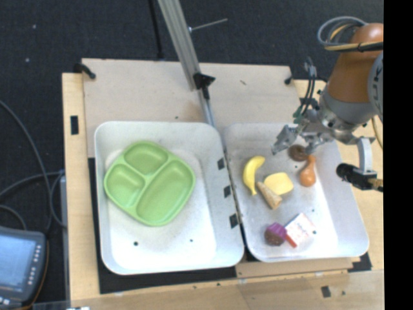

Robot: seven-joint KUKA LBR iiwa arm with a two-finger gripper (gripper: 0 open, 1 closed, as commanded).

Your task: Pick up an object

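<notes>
My gripper hangs over the back of the right bin, its fingers spread open. A small brown round object lies right below and between them, resting on the bin floor. An orange pear-shaped toy sits just to its right. A yellow banana and a yellow wedge with a tan piece lie in the bin's middle. A purple object and a white and red box rest near the front.
The left bin holds a green divided plate. A slanted metal post rises behind the bins. The grey arm with its orange band comes in from the right, above the right bin's back corner.
</notes>
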